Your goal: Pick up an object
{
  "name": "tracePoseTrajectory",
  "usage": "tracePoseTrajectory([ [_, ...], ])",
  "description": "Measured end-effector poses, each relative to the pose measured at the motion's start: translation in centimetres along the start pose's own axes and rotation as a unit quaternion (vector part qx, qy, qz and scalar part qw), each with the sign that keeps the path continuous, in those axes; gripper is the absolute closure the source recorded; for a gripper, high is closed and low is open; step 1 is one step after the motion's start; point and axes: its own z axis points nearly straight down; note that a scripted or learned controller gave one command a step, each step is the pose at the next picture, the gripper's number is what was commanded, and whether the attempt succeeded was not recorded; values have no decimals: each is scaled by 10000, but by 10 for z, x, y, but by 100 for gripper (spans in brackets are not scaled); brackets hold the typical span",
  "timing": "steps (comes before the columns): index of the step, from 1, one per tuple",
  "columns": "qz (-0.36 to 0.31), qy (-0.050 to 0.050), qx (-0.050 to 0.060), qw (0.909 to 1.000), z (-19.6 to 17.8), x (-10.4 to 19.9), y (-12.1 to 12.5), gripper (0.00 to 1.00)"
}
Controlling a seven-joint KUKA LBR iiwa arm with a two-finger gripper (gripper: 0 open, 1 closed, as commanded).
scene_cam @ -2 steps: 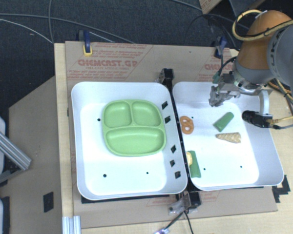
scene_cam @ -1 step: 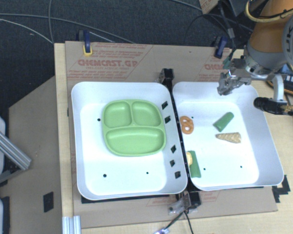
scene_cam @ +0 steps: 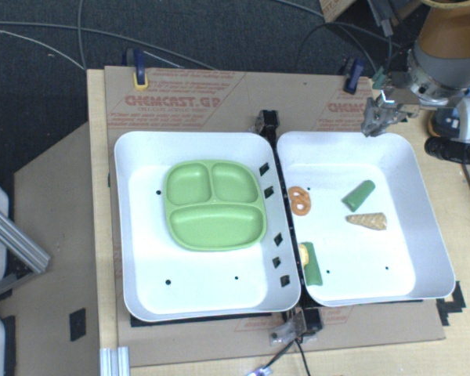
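The right bin point(scene_cam: 411, 171) holds a small brown pretzel point(scene_cam: 299, 200), a green cylinder-like piece point(scene_cam: 359, 195), a tan cone-shaped piece point(scene_cam: 367, 221) and a green-and-yellow stick point(scene_cam: 309, 263) near its left wall. My gripper point(scene_cam: 374, 125) hangs at the bin's far rim, up and right of the green piece, apart from every object. Nothing is seen between its fingers.
The left bin point(scene_cam: 133, 233) holds a green divided plate point(scene_cam: 215, 205). Black clips run along the seam between the bins. Blue clamps point(scene_cam: 140, 63) hold the board at the back. Cables and a cardboard box lie behind the bench.
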Motion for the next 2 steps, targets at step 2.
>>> tracePoseTrajectory([
  [2, -17, 20, 63, 10000, 32, 94, -31, 100],
])
